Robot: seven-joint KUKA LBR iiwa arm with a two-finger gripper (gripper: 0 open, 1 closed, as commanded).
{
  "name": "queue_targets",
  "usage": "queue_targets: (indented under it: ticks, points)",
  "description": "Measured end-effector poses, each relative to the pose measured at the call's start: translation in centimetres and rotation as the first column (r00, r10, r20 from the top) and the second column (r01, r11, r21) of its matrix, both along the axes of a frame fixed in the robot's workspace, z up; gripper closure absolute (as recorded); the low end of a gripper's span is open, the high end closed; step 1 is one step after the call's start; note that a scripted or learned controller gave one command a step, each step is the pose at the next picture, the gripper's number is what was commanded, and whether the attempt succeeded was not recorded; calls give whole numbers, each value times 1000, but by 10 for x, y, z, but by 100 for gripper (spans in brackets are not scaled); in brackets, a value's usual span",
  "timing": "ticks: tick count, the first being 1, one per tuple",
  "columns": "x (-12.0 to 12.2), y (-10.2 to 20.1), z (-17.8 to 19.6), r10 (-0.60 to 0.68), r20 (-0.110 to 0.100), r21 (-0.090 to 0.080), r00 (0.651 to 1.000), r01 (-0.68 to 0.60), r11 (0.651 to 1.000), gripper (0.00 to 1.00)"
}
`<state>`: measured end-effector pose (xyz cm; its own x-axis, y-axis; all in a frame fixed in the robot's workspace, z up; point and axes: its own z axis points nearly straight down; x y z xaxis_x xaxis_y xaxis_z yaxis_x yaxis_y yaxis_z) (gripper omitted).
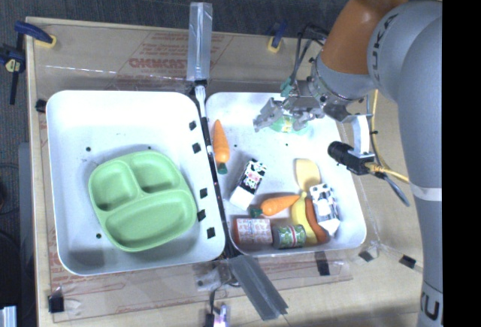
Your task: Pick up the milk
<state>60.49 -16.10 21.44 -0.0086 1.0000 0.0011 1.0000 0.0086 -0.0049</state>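
Note:
The milk (251,181) is a small white carton with black cow patches. It lies tilted in the right bin (225,111), near that bin's left wall and just above an orange carrot (275,204). My gripper (281,117) hangs over the far part of the right bin, up and to the right of the milk and well apart from it. A small pale green thing (285,123) shows right at the gripper's tip; whether it is held is unclear.
A second carrot (220,142) lies along the divider. A yellow piece (306,172), another black-and-white carton (323,204), a red-labelled can (252,229) and a green can (289,236) crowd the right bin's near end. The left bin (68,115) holds a green sectioned plate (143,200).

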Motion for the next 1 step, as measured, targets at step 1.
queue_targets:
  ticks: [1]
  points:
    - [-44,15,-124,-345,0,-1,939,345,939,0]
